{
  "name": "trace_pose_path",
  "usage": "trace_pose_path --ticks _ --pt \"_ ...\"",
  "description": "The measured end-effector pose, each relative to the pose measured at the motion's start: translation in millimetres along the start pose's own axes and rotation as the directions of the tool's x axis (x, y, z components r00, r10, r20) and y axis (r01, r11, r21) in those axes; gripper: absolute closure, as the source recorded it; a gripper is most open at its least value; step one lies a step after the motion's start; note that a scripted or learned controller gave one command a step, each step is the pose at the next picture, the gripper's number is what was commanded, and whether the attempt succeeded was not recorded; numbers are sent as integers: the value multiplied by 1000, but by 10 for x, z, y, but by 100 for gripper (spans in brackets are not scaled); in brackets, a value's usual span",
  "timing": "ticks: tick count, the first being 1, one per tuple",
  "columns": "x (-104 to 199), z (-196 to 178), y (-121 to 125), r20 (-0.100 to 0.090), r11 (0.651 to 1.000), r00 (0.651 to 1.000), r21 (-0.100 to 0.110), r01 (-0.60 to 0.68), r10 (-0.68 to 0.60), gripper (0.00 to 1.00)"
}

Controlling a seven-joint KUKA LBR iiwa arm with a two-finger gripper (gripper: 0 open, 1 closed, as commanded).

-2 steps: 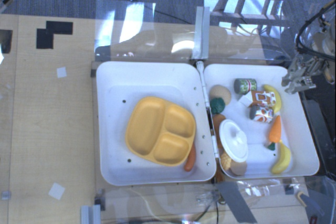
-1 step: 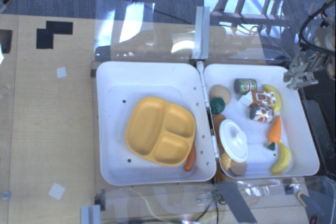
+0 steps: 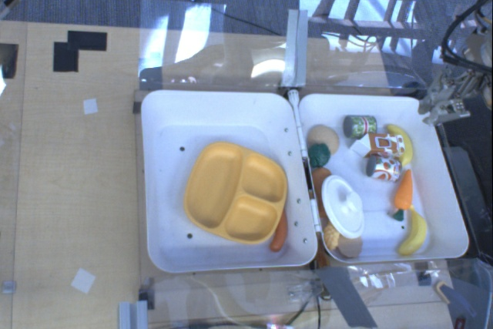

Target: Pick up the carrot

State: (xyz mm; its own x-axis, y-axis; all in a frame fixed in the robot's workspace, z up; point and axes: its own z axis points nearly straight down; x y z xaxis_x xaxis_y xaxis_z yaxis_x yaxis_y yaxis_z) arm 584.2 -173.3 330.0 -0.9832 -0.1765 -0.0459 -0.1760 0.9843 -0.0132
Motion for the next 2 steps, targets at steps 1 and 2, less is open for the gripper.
trace_pose_path --ticks 1,2 --pt "288 -219 62 -33 999 999 -9 37 -37 100" --pt "654 -130 333 -36 999 999 -12 35 -36 100"
